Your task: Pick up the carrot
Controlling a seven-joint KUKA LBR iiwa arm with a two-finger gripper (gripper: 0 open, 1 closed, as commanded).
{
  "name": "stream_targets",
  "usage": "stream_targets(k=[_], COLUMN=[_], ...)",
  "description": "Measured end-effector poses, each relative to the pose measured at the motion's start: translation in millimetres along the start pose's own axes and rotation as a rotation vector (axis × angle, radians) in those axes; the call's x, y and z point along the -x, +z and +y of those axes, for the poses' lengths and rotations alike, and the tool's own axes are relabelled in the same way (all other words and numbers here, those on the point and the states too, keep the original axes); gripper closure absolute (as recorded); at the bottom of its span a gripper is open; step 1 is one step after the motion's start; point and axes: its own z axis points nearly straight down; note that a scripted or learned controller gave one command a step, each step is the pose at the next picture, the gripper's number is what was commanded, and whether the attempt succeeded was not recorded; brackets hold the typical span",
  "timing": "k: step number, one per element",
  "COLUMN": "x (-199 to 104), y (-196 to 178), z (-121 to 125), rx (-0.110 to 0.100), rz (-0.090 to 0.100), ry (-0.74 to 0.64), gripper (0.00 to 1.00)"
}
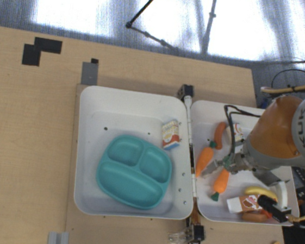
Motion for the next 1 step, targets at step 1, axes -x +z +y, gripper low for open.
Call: stream_targets(k=[1], x=[-0.9], y=[-11.7], z=[2.3], rx=[0.004], rz=[0.001], ry=[-0.004], gripper=[1.0])
